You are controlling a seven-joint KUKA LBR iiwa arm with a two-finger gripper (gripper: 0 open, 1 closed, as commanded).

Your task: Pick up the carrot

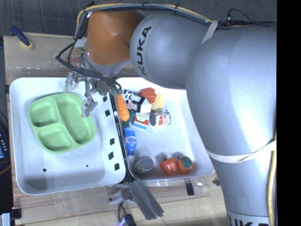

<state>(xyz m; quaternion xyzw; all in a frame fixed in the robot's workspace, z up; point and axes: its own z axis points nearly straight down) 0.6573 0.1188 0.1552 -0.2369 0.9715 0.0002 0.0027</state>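
Now, my position: my gripper (pixel 84 91) hangs over the left bin (pixel 23 140), at its upper right part, just above the right edge of the green divided plate (pixel 59 121).

Hand state: my two metal fingers (pixel 88 106) point down and stand apart with bare space between them; nothing is held.

Carrot, where: the carrot (pixel 122 108) lies in the right bin (pixel 197 149), at its upper left, right against the wall that the two bins share.

Carrot, axis: it runs lengthwise along that shared wall, from the far end of the bin toward the near end, slightly slanted. Which end is the thick one I cannot make out.

Direction from my hand: the carrot is to the view's right of my fingers and a touch nearer the bottom of the view, close by but on the other side of the dividing wall.

Neighbours: a black-and-white toy (pixel 133 100) and a red-and-white can (pixel 161 119) crowd its right side; a blue bottle (pixel 129 140) lies just below its lower end.

What the move turns on, as I judge it: I must cross the wall rightward, then close across the carrot's narrow width, meaning fingers set left and right of it.

Risk, my guess: the wall-side finger has very little room.
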